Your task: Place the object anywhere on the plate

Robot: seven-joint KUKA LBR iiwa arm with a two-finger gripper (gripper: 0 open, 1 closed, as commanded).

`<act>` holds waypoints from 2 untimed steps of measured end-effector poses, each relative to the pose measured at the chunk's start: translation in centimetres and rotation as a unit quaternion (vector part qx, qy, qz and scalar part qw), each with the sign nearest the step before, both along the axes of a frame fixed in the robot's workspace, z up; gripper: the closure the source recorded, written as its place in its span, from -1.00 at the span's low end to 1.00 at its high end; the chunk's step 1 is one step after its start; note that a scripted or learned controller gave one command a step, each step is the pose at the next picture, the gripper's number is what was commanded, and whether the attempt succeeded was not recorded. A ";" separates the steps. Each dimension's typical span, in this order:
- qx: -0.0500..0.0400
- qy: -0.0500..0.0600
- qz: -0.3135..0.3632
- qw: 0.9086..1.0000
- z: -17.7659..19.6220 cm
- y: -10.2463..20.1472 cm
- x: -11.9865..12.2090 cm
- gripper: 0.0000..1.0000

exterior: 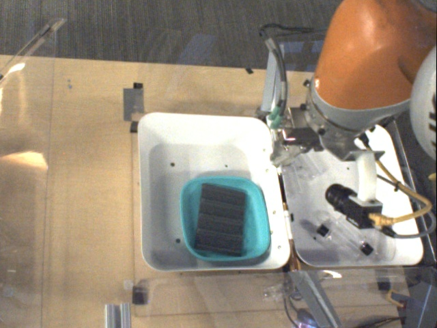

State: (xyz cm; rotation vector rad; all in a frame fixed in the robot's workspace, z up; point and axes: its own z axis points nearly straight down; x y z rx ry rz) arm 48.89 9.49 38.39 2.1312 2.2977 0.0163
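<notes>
Here the arm (372, 53) hangs over the right bin (403, 251), its orange band bulking large above the wrist. The gripper (283, 152) seems to sit near the wall between the two bins, though the arm's body hides too much of it to judge its state. Below and to the left of it, in the left bin (157, 183), lies the teal plate (256, 214). The dark ridged object (220, 219) rests flat on that plate, well apart from the gripper.
</notes>
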 end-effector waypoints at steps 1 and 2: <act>-0.001 0.006 -0.020 1.000 -17.3 0.7 -0.1 1.00; -0.001 -0.001 -0.028 1.000 4.2 -8.7 2.1 1.00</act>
